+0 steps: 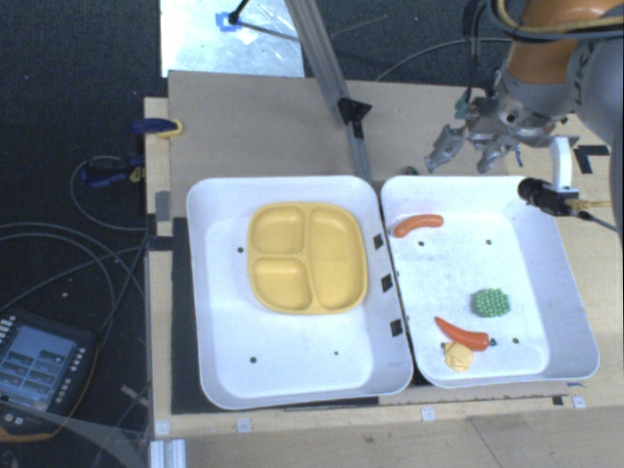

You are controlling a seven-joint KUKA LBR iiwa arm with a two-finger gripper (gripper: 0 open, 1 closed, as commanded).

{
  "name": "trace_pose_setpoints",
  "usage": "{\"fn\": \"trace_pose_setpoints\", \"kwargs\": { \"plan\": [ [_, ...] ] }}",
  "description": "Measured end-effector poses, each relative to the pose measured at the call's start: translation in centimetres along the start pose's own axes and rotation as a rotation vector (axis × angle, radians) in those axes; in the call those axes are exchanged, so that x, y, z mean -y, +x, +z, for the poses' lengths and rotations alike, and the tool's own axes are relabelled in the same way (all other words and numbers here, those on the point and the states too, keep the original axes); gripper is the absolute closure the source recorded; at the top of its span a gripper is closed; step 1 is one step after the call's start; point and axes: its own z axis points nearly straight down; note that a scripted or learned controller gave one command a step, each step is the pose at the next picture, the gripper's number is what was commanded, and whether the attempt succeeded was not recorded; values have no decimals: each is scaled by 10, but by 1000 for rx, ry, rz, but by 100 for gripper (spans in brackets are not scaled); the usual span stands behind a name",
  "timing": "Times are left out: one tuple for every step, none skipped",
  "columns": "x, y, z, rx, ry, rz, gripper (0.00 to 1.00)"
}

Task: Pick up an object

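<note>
Even, fairly bright overhead light falls on the bench; the two white bins (292,378) look close to washed out. A bright glare patch (229,22) shines on the floor at the top. Shadows are soft and faint. The picture is slightly grainy, with the arm (561,27) mildly blurred.

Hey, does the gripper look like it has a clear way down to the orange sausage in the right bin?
Probably yes. The gripper hangs above the bench just behind the right bin, and the orange sausage lies alone near that bin's back left corner, with nothing on or beside it.
</note>
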Motion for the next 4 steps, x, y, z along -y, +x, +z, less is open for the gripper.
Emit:
{"fn": "trace_pose_setpoints", "kwargs": {
  "plan": [
    [0, 0, 0, 1, 0, 0, 0],
    [-3, 7, 46, 0, 4, -1, 0],
    [-8, -2, 96, 1, 4, 5, 0],
    [-7, -3, 148, 1, 7, 5, 0]
  ]
}}
